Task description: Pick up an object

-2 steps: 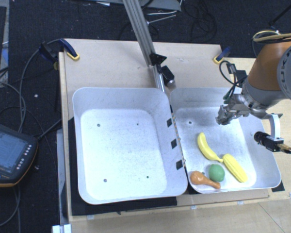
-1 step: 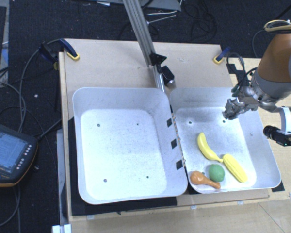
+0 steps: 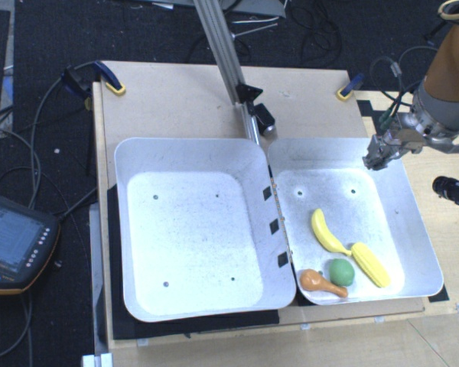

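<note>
- We take the right bin (image 3: 390,174) as our landmark; it lies side by side with the left bin (image 3: 138,159) on the pale wooden bench (image 3: 183,98).
- We see the arm (image 3: 447,75) reaching in past the right bin's far right corner, its orange band above the grey wrist.
- The gripper (image 3: 376,159) hangs at the right bin's far right rim, well apart from everything lying in the bin. It is small and dark against the wall, and we cannot tell how it is set or whether it has hold of anything.
- In the near part of the right bin we find four objects clustered together.
- A yellow banana (image 3: 327,232) lies curved, toward the bin's middle.
- A yellow corn cob (image 3: 370,264) lies just beyond the banana's near end, toward the bin's right wall, slanting to the near right corner.
- A green ball (image 3: 340,271) sits between the corn cob and the bin's near left corner, close against the cob.
- An orange drumstick-shaped toy (image 3: 321,282) lies at the near left corner, just beside the green ball.
- A slanted metal pole (image 3: 226,60) rises from behind the bin's far left corner.
- A handheld control pendant (image 3: 11,243) rests on the dark floor, far to the left.
</note>
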Motion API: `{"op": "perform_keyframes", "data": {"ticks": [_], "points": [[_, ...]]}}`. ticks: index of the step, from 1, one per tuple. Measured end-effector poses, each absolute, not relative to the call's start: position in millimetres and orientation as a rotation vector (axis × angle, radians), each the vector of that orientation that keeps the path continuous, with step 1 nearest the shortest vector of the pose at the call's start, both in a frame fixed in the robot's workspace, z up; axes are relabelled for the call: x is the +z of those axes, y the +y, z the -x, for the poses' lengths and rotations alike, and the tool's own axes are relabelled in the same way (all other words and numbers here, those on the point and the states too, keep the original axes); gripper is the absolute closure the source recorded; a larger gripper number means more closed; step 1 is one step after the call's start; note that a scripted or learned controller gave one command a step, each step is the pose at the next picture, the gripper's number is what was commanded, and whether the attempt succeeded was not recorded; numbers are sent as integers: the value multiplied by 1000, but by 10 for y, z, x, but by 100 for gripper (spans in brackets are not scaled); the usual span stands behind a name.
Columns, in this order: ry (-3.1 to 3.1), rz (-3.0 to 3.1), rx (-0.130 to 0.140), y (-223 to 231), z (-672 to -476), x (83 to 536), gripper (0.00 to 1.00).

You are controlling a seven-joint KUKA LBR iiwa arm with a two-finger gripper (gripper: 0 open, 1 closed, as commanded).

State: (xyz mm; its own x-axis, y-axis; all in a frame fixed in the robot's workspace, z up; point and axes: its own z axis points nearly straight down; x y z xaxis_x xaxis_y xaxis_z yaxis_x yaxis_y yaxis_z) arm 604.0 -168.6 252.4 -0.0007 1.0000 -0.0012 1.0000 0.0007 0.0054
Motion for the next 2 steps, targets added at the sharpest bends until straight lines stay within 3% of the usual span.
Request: {"op": "perform_keyframes", "data": {"ticks": [2], "points": [[2227,-2218,0,-623,-5979,2330,100]]}}
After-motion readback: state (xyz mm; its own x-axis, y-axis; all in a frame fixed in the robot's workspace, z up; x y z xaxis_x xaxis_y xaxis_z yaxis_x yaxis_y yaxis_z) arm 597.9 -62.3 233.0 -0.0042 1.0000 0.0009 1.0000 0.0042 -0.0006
